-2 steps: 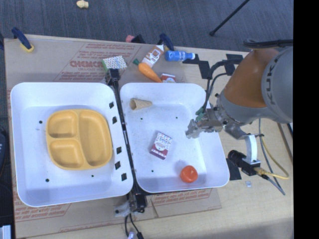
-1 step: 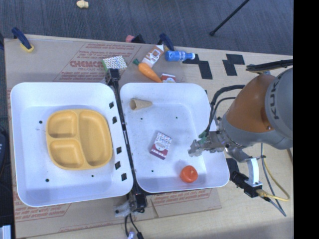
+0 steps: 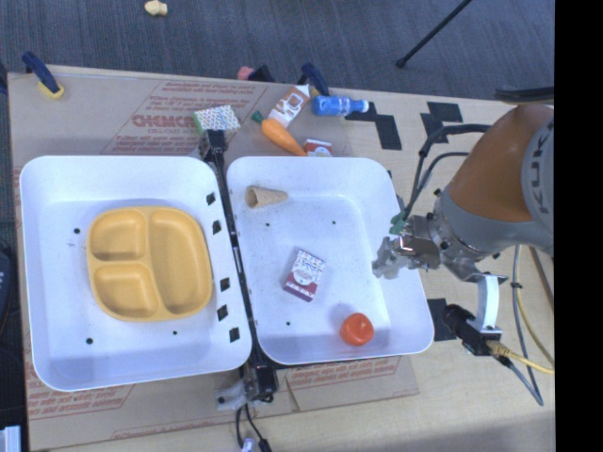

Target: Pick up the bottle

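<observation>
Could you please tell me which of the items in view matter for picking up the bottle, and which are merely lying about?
Job: blue bottle, gripper.

Lying about: yellow divided plate, cone, small carton, orange ball, carrot.

A yellow three-compartment plastic plate (image 3: 149, 262) lies in the left shallow white bin (image 3: 47, 182). The right shallow white bin (image 3: 377, 182) holds a small carton (image 3: 304, 275), a cone (image 3: 266, 196) behind it, and a round orange fruit (image 3: 356, 329) near the front.

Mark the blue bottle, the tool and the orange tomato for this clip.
blue bottle (image 3: 337, 106): camera view, middle of its body, behind the right bin.
tool (image 3: 388, 260): camera view, at its tip, over the right bin's right edge.
orange tomato (image 3: 356, 330): camera view, centre of its top.
</observation>
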Motion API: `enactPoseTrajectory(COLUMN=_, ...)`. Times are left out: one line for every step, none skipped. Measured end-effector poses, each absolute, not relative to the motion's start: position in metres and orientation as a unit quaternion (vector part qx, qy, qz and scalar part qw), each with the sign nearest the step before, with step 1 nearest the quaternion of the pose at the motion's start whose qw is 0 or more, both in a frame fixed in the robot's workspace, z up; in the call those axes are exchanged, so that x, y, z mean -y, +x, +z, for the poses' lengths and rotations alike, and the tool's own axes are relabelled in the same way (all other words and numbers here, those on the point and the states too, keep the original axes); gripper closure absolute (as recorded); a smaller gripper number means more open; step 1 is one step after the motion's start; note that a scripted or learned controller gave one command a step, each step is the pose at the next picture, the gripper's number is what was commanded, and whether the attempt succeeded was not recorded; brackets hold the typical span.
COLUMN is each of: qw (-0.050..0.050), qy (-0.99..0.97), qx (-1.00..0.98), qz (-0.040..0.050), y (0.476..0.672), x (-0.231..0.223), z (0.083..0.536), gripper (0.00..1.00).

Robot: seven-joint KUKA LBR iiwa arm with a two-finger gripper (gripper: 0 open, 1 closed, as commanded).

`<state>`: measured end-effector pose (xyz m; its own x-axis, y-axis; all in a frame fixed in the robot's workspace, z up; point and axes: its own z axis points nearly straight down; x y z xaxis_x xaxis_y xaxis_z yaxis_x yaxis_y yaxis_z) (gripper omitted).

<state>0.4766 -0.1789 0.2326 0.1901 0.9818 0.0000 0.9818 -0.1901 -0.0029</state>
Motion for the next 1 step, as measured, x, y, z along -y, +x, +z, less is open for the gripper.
enactPoseTrajectory(qw=0.003, qy=-0.760, qx=0.649, qz=0.0014, y=0.4759, x=0.0964, z=0.1816, gripper=1.00)
